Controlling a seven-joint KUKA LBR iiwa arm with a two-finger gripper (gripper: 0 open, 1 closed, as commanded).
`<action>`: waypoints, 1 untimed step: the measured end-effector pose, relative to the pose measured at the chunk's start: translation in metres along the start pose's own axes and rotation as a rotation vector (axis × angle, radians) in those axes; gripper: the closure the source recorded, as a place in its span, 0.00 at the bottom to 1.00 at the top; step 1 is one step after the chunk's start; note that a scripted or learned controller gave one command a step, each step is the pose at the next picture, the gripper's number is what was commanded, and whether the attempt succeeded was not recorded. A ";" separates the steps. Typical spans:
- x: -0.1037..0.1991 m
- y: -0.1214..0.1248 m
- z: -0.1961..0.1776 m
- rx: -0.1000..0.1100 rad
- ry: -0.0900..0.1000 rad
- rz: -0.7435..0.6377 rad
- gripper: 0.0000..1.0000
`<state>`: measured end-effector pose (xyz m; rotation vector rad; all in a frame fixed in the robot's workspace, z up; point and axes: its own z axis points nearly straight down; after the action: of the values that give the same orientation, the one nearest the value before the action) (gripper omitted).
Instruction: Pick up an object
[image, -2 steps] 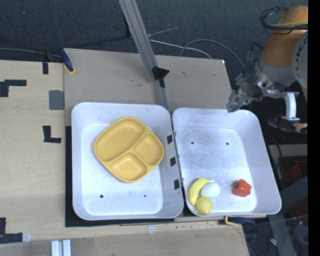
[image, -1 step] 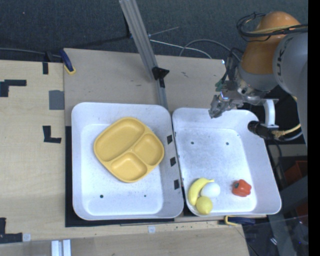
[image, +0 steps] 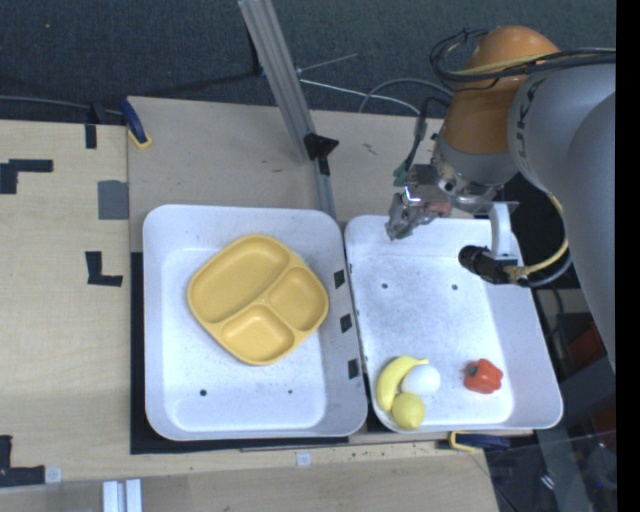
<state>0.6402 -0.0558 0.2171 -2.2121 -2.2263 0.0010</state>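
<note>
Lemon (image: 408, 410) at near rim, hand (image: 403, 222) well apart

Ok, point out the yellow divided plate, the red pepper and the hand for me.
yellow divided plate (image: 257, 298): camera view, on its central ridge.
red pepper (image: 483, 376): camera view, on its body.
hand (image: 401, 227): camera view, at its fingertips.

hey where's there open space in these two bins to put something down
Right bin: the bare middle, between the end effector at the far rim and the near-rim cluster of banana, white egg, lemon and red pepper. Left bin: the near strip below the yellow divided plate.
</note>
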 end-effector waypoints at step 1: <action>0.050 -0.012 -0.011 -0.001 0.000 -0.001 1.00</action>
<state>0.6281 -0.0060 0.2286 -2.2120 -2.2274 -0.0004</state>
